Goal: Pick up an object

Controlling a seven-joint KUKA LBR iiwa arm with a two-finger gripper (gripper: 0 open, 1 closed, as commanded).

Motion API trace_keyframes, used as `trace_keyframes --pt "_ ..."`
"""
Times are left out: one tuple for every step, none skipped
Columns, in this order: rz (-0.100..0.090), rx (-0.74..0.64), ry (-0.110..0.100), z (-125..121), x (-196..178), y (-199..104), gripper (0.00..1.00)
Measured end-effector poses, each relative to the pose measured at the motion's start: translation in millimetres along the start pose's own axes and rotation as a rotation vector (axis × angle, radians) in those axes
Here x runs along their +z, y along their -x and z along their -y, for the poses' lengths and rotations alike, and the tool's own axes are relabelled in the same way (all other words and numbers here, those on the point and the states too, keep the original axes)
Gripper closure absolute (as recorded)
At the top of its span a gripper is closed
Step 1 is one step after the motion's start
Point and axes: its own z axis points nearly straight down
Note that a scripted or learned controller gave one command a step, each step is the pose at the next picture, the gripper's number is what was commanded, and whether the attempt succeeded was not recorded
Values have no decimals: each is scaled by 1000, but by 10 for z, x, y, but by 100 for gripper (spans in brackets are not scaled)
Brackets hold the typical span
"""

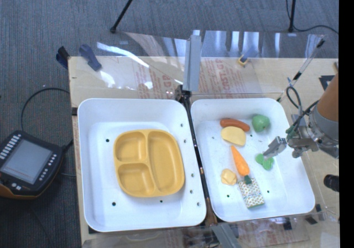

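My hand (275, 146) sits just above the small green toy (265, 161) in the right bin (293, 194), can't tell if open/clenched; drop straight, centre fingers, avoid the carrot (240, 161).

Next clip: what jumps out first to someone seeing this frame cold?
The yellow divided plate sits alone in the left bin, its three compartments bare. The right bin holds a cluster of toy foods: a sausage, a green round piece, a carrot and a patterned packet. The gripper reaches in from the right, just above a small green item.
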Motion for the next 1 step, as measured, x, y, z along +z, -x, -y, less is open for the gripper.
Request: trace_keyframes --pt "2 64 4 373 -459 54 0"
